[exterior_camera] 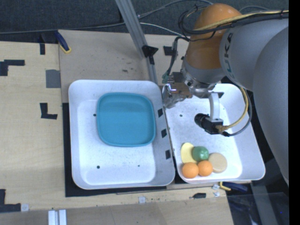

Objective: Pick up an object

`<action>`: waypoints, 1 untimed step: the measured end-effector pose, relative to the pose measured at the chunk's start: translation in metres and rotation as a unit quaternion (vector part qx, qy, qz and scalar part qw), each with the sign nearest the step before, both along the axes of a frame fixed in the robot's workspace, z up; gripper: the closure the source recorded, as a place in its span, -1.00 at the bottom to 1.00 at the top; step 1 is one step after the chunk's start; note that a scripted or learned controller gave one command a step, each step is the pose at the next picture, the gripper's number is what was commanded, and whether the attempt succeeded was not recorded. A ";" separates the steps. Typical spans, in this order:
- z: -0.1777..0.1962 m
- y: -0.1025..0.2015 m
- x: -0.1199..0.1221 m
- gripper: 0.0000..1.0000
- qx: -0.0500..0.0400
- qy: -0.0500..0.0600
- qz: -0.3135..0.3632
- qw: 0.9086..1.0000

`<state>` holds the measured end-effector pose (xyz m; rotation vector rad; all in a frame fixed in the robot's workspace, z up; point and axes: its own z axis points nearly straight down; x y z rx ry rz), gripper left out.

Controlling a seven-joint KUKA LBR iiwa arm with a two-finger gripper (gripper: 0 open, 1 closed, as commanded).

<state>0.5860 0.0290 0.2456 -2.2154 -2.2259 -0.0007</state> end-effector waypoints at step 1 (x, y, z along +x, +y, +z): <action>-0.009 0.061 0.011 1.00 0.000 0.000 0.000 1.000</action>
